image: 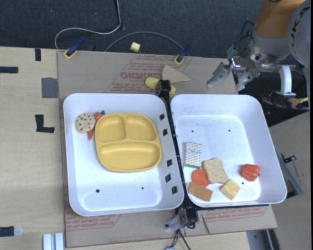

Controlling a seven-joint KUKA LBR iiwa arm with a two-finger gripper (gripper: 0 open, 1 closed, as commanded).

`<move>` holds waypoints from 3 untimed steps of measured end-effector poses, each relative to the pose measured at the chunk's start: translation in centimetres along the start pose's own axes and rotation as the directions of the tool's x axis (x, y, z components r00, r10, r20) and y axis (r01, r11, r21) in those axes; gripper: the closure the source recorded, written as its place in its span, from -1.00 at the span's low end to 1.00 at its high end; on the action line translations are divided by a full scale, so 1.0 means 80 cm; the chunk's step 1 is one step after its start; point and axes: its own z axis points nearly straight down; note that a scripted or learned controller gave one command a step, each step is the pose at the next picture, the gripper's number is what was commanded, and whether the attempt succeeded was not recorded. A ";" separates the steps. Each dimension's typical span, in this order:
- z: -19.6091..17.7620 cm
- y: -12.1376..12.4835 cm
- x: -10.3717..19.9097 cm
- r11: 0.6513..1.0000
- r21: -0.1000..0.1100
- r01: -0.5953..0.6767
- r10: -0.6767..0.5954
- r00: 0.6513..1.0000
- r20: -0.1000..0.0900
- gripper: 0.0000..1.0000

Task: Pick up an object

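Note:
My gripper (pixel 230 81) hangs above the far edge of the right bin (pixel 227 105), open, with nothing between its fingers. Play-food pieces lie in the right bin's near part, well below the gripper: a pale patterned wafer (pixel 193 153), a tan bread slice (pixel 215 171), a red round piece (pixel 199 177), an orange-brown block (pixel 200 192), a yellow cheese cube (pixel 230 188) and a red pepper (pixel 249 172). The left bin (pixel 83 191) holds a yellow divided plate (pixel 128 142), a speckled cookie (pixel 84 122) and a small orange piece (pixel 98 115).
Black clips (pixel 167 134) run along the seam between the bins. Behind the bins, on the cardboard, lie a yellow item (pixel 153 82) and a tan wedge (pixel 176 75). A small yellow cube (pixel 135 47) and a cable sit further back.

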 end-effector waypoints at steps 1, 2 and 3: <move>0.143 -0.072 -0.022 1.000 0.015 -0.004 0.004 1.000 -0.002 -1.00; 0.148 -0.059 -0.130 1.000 -0.001 -0.006 0.006 1.000 0.003 -1.00; 0.214 -0.170 -0.061 1.000 0.013 -0.002 0.002 1.000 -0.006 -1.00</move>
